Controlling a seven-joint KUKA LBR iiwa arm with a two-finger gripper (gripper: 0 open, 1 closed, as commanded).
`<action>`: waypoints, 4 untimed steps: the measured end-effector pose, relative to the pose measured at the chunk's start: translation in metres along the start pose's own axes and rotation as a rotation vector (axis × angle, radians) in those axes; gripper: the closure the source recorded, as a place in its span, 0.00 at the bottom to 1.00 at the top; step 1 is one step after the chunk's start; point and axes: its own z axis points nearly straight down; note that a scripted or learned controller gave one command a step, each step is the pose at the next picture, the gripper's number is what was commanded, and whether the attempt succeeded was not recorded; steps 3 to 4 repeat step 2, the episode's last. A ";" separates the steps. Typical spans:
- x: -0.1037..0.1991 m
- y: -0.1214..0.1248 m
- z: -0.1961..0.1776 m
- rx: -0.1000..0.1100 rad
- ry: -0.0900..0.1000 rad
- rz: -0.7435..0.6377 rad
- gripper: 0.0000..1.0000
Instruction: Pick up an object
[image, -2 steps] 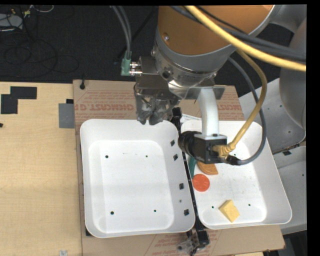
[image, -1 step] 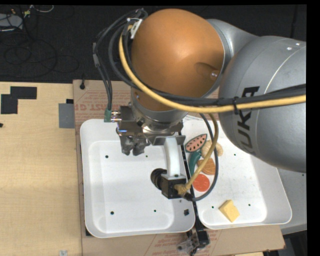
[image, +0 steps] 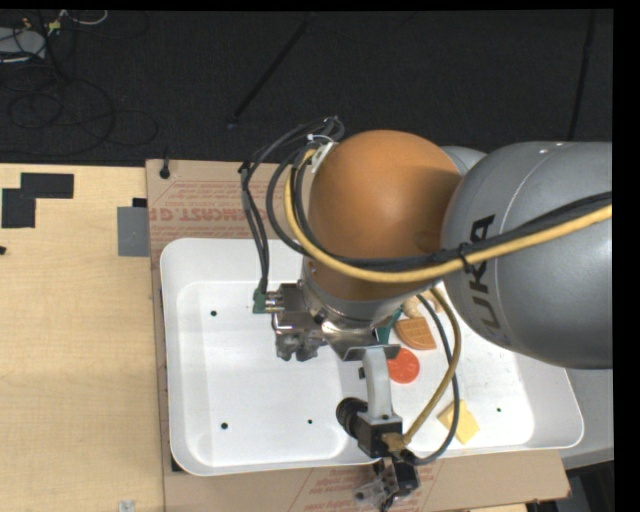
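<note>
The arm (image: 480, 250) is reaching in from the right and hanging over the middle of the white bin (image: 200, 400), its orange band (image: 380, 195) covering much of the bin's far half. Below the band, the gripper (image: 300, 335) is sitting low over the bin floor, a little left of centre. Its grey body is facing the camera from above, so whether it is wide or narrow cannot be told, and nothing is showing in its grasp.

The objects are lying right of the gripper. A red disc (image: 405, 369) is resting on the bin floor just beside the wrist. An orange piece (image: 416, 333) is lying just beyond the disc, partly hidden under the arm. A yellow block (image: 463, 423) is sitting near the bin's near right corner, well apart from the gripper.

A black fitting (image: 372, 428) is hanging on a pale bar from the wrist, reaching toward the bin's near rim. Black and yellow cables (image: 262, 225) are looping around the band. The bin is resting on a cardboard sheet (image: 200, 205), and a wooden bench top (image: 70, 340) is stretching away to the left.
</note>
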 end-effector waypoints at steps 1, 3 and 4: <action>0.016 0.017 0.219 -0.014 0.006 -0.004 1.00; 0.038 0.021 0.141 -0.016 0.008 -0.006 1.00; 0.038 0.021 0.141 -0.016 0.008 -0.006 1.00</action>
